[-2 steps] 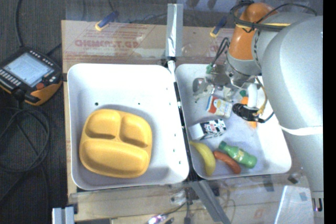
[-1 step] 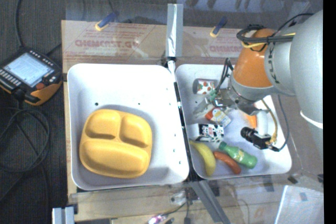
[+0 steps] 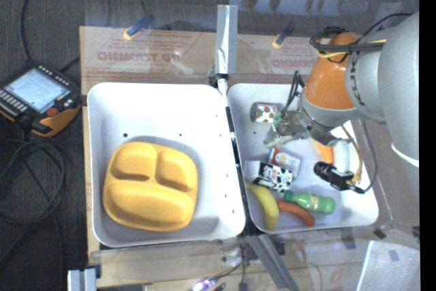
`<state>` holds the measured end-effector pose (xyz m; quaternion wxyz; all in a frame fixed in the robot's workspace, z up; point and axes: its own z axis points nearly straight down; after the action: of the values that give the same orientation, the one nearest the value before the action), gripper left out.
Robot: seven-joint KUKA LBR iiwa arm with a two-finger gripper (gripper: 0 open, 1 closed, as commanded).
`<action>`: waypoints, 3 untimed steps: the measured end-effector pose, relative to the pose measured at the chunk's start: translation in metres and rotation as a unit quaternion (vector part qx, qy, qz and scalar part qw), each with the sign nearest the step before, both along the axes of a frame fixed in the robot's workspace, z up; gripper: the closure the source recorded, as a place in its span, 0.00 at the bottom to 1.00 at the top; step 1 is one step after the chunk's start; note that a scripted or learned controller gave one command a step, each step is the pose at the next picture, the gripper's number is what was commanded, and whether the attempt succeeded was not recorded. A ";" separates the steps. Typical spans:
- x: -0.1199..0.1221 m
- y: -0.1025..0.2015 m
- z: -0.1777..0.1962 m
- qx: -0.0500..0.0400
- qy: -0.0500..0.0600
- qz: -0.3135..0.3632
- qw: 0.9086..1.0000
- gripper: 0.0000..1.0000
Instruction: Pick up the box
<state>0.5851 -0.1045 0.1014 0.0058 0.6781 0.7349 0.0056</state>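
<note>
We see the gripper (image 3: 279, 135) low in the right bin (image 3: 368, 215), its fingers slightly spread with nothing between them. The box (image 3: 275, 176), black and white, lies just below the fingertips, apart from them, beside a small carton (image 3: 287, 161). A banana (image 3: 266, 204) and green bottle (image 3: 310, 201) lie near the box; a yellow tray (image 3: 151, 185) fills the left bin (image 3: 109, 100).
</note>
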 end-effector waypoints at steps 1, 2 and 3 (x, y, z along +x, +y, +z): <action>-0.001 0.000 -0.002 0.000 0.001 0.000 1.000 0.00; -0.032 0.006 -0.011 -0.003 0.000 0.034 0.999 0.00; -0.031 0.007 -0.001 -0.002 -0.002 0.034 0.999 1.00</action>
<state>0.5539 -0.0976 0.1008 0.0081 0.6525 0.7577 0.0058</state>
